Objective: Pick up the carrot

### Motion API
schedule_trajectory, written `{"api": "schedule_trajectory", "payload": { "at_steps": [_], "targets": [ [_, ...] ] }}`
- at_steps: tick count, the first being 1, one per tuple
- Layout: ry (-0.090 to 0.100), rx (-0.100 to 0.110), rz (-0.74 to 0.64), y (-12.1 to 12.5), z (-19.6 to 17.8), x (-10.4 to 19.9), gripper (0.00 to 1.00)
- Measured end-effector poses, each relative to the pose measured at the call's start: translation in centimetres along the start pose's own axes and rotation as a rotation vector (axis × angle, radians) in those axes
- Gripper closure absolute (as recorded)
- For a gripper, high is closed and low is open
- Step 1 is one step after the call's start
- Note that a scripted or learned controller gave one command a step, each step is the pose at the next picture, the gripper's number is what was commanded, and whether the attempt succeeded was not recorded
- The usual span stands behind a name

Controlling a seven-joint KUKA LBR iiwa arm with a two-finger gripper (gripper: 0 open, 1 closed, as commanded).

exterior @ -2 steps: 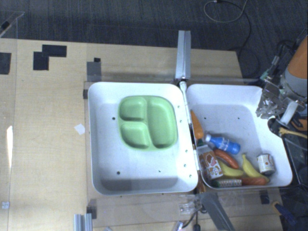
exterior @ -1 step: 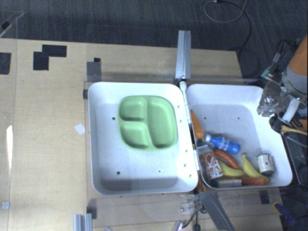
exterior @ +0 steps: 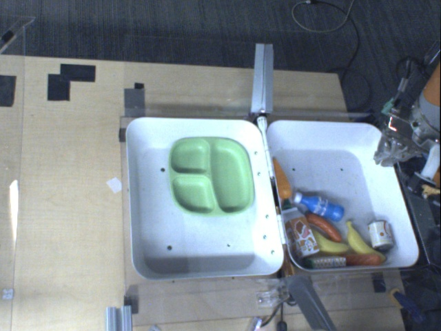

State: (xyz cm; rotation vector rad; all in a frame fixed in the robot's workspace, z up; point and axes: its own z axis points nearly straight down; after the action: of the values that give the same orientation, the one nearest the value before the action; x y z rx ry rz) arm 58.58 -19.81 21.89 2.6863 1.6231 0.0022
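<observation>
Carrot (exterior: 280, 178): you will find it in the right bin (exterior: 344, 140), lying along the left wall, above the blue bottle (exterior: 319, 206); gripper (exterior: 390, 150): poised over that bin's right rim, well apart from the carrot; whether its grasp is closed, you cannot tell; left bin (exterior: 145, 205): green divided tray (exterior: 211, 175).

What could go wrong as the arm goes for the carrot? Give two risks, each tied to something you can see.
1. The carrot lies tight against the right bin's left wall, so there is probably little room to get around it.
2. The blue bottle lies close beside it and could get bumped or picked by mistake.
The gripper sits at the far rim, with a long reach across.
</observation>
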Motion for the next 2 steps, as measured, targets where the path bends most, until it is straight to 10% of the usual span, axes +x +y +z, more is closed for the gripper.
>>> {"api": "schedule_trajectory", "payload": {
  "at_steps": [1, 2],
  "targets": [
    [0.002, 0.000, 0.162, -4.8, -4.2, 4.7, 1.00],
    [0.001, 0.000, -0.044, -1.9, -1.5, -0.3, 1.00]
  ]
}}
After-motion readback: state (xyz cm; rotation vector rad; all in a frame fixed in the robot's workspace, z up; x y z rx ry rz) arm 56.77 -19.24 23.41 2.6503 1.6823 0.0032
